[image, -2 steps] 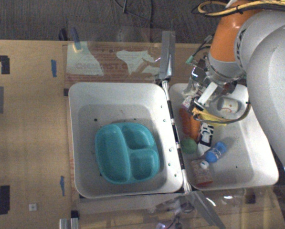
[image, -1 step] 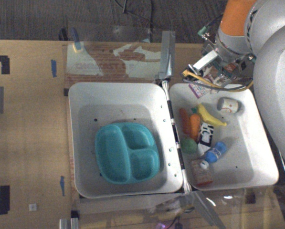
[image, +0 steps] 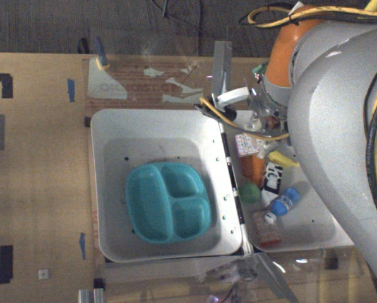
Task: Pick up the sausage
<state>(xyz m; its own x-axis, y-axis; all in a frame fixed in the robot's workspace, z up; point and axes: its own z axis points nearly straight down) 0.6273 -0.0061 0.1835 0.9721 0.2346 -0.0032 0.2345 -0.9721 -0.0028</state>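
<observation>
Our tool (image: pixel 264 120) hangs over the far end of the right-hand shallow white bin (image: pixel 314 231), crowded by yellow cables (image: pixel 221 111), and we cannot tell whether it is apart or together. The reddish-brown stubby piece that we take for the sausage (image: pixel 267 230) lies at the near end of that same bin, well apart from the tool. Its long axis seems to run roughly towards the tool, with an orange carrot-like piece (image: pixel 254 167), a green ball (image: pixel 250 192) and a small blue bottle (image: pixel 284 202) between.
</observation>
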